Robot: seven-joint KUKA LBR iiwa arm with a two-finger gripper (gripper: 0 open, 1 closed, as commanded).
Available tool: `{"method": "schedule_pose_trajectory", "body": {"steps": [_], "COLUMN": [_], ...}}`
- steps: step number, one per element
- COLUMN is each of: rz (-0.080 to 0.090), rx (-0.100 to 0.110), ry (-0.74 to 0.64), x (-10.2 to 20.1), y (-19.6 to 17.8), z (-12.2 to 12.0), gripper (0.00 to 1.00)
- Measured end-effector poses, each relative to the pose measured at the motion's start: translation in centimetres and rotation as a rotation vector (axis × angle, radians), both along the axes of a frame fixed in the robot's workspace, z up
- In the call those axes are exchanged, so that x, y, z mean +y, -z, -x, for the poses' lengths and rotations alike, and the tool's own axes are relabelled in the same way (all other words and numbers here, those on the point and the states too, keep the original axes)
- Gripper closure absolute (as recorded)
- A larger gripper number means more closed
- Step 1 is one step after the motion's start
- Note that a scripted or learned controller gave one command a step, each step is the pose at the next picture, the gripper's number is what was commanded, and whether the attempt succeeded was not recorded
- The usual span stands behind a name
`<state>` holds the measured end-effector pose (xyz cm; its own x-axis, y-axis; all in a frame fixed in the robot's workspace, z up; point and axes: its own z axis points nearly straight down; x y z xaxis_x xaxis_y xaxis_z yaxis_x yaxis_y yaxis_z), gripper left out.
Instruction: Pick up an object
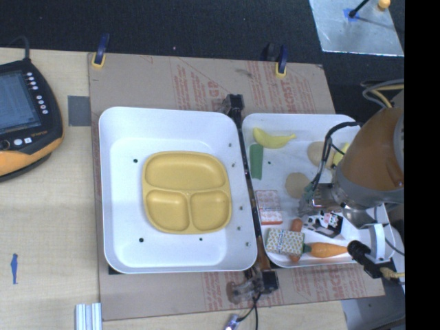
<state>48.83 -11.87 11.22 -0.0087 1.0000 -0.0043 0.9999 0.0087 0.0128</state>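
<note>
My gripper (320,215) hangs low over the right bin (302,124), near its front right part, under the grey and orange arm. Close around it lie a carrot (324,251), a small checkered box (284,240), a little orange piece (296,224) and a red and white packet (267,205). A beige disc (297,183) sits just left of the wrist. Farther back are a yellow banana (273,139), a green stick (256,161) and another beige piece (317,152), partly hidden by the arm. Nothing can be made out in the gripper's grasp.
The left bin (117,184) holds a yellow divided plate (187,190). A teach pendant (24,119) lies on the bench at the far left. Clamps (101,50) hold the cardboard sheet at the back. The bins' shared wall (245,177) runs just left of the objects.
</note>
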Motion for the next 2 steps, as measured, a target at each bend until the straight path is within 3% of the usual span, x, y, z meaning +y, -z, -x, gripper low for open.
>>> {"method": "schedule_pose_trajectory", "body": {"steps": [1,2], "rz": [0.002,-0.003], "rx": [0.0,0.014], "ry": [-0.007,0.002], "x": [-0.1,-0.8], "y": [-1.1,-3.0], "z": [-0.1,1.2], "gripper": [1.0,1.0]}}
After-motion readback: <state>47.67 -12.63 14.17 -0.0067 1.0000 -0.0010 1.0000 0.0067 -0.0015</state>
